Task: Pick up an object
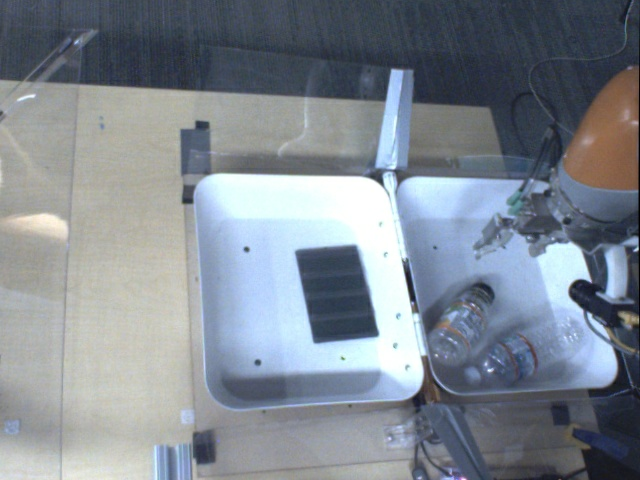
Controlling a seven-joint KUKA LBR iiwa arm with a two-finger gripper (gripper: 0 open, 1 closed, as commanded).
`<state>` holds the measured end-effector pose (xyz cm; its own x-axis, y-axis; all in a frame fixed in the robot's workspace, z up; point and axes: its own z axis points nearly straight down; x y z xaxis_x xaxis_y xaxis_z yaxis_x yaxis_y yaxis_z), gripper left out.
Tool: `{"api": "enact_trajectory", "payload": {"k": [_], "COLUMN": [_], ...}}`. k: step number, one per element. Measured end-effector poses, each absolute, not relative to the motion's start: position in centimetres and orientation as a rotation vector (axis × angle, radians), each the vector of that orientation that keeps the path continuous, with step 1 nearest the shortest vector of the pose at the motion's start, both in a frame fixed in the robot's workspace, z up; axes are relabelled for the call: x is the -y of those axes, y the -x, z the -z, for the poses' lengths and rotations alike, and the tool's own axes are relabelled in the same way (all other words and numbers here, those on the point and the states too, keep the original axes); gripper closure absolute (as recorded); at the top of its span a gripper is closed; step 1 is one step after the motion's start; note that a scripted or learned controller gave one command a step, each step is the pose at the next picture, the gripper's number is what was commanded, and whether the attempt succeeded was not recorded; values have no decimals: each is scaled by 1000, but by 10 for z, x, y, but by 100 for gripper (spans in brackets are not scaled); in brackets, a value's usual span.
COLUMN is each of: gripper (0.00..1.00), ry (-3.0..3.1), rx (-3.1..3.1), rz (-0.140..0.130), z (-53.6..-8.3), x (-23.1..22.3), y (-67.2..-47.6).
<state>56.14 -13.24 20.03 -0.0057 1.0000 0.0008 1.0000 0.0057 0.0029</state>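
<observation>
nearest the camera, along the front wall of the right shallow white plastic bin (pixel 590 373), two clear plastic water bottles lie on their sides. the first clear bottle with a dark cap (pixel 462 320) is tilted, its cap pointing up toward the bin's middle and its base close to the left wall. the second clear bottle with a blue-and-orange label (pixel 520 353) lies just beside it to the right, along the front edge, and the two look to be touching or nearly so at their lower ends.

in the left shallow white plastic bin (pixel 230 268), a flat dark grey ribbed rectangular block (pixel 336 293) rests near the centre, slightly skewed.

farther back, over the upper part of the right bin, the grey arm with its orange band (pixel 605 153) reaches in from the right. its two-finger gripper (pixel 497 236) hangs above bare bin floor, well apart from both bottles, its thin metal tips spread a little with nothing between them.
</observation>
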Motion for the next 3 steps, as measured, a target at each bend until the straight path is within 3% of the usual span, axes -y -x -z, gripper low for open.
{"api": "enact_trajectory", "payload": {"k": [1, 2, 3], "gripper": [0, 100, 100], "ry": [-2059, -2054, -2029], "rx": [-2358, -2354, -2392], "rz": [-14, -23, -8], "z": [-90, -102, -186], "x": [132, 131, 57], "y": [-525, -528, -501]}}
